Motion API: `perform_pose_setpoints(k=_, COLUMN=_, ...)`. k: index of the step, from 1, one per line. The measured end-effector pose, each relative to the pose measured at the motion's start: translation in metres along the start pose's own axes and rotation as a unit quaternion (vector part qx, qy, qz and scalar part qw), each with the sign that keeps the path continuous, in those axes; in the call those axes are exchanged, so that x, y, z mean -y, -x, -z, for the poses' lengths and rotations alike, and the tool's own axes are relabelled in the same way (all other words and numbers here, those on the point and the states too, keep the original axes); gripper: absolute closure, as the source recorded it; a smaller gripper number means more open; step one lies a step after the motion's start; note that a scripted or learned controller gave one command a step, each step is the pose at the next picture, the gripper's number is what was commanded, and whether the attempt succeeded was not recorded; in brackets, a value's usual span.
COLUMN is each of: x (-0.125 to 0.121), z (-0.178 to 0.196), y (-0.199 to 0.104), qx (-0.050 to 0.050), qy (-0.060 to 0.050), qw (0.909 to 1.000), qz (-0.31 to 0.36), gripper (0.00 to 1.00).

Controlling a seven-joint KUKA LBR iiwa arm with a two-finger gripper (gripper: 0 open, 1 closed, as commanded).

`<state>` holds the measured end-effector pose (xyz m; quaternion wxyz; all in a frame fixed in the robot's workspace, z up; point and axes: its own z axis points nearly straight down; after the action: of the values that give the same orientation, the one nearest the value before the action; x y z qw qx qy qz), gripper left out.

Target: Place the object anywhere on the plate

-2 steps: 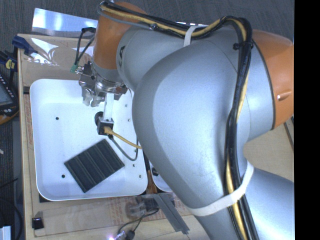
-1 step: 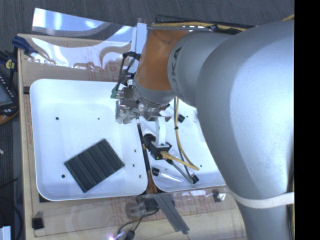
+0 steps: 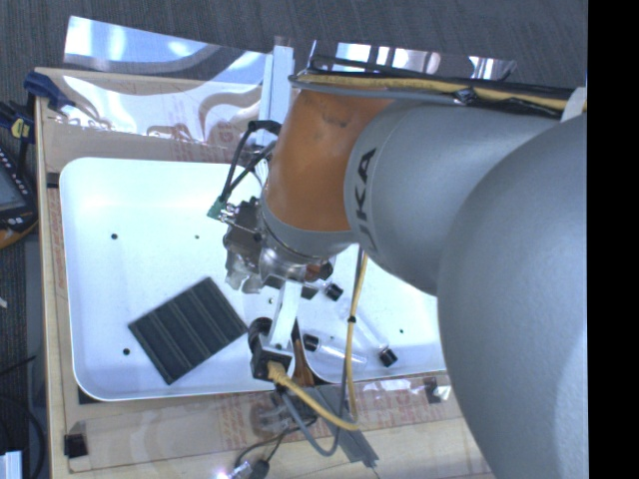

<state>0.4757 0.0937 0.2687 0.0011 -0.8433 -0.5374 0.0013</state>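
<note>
A dark grey ribbed rectangular slab (image 3: pixel 190 329) lies flat in the left bin (image 3: pixel 100 218), near its front edge, turned at an angle. My gripper (image 3: pixel 244 265) hangs over the left bin's right side, just above and to the right of the slab, apart from it. The wrist and the orange band hide most of it. Part of a white plate's curved rim (image 3: pixel 321 369) shows in the right bin, below the arm.
The big grey arm covers most of the right bin (image 3: pixel 409 312). Small black bits (image 3: pixel 387 355) lie on the right bin's floor near the plate. A ridge between the bins runs under the wrist. Open white floor spans the left bin's back and left.
</note>
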Motion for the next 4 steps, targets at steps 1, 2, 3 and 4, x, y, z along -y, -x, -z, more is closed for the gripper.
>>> perform_pose_setpoints(k=1, x=0.039, z=-0.027, y=-0.082, qx=0.002, qy=-0.002, qw=0.9947, qz=0.103, gripper=1.00)
perform_pose_setpoints(k=2, x=0.039, z=0.012, y=-0.085, qx=0.000, qy=0.000, qw=0.9921, qz=0.126, gripper=1.00)
perform_pose_setpoints(k=3, x=0.026, z=0.118, y=-0.073, qx=-0.001, qy=0.001, qw=0.9868, qz=0.162, gripper=1.00)
perform_pose_setpoints(k=4, x=0.001, z=-0.012, y=-0.001, qx=0.001, qy=-0.001, qw=0.9897, qz=0.143, gripper=1.00)
